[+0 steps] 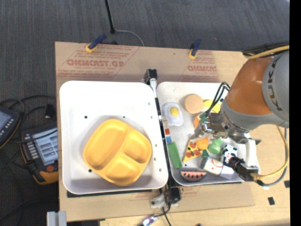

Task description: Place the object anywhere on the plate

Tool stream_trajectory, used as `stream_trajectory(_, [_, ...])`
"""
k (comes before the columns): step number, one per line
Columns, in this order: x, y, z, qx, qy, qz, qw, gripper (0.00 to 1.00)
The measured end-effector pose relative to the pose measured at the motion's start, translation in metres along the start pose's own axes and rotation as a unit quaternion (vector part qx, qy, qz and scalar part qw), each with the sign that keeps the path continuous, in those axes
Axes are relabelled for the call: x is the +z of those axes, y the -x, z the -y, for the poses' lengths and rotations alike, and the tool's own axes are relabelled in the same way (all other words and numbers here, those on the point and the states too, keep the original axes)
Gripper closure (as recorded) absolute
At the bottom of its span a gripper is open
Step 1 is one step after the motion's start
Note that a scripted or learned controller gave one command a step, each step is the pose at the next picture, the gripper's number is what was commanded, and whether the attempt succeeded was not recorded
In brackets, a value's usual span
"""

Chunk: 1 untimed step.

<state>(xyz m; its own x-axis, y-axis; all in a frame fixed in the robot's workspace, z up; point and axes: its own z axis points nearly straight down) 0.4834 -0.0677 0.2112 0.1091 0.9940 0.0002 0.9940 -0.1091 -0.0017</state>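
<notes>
1. The gripper (210,147) hangs low over the right bin (162,89), in the thick of the toy food; its metal parts and the clutter below it blur together, so whether the jaws are apart or together cannot be told.
2. Nothing can be seen clamped between them.
3. A small green piece (214,148) lies right at the gripper's tip; touching or only beside it cannot be made out.
4. Just to the left of the tip is a pizza slice (194,149) with red dots on it, lying flat on the bin floor.
5. Below the tip, near the bin's front wall, sits a watermelon slice (193,175), and beside that a white block (217,166) with an orange mark.
6. Further left in the same bin a green stick (174,155) lies along the dividing wall.
7. Toward the back of the bin are a fried egg (173,112) and a round tan bun (193,103), close together.
8. The grey arm (256,95) with its orange band comes in from the right, covering the bin's right part.
9. The plate (117,150), yellow with three compartments, rests in the left bin (75,93), well apart from the gripper, with nothing lying on it.
10. Both bins stand on a brown board (94,62) held by clamps at its far edge.
</notes>
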Motion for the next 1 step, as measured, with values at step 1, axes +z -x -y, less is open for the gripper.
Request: stream_trajectory(1, [-0.0213,-0.0866,-0.0101,0.039,0.000,0.000,0.9992,1.00])
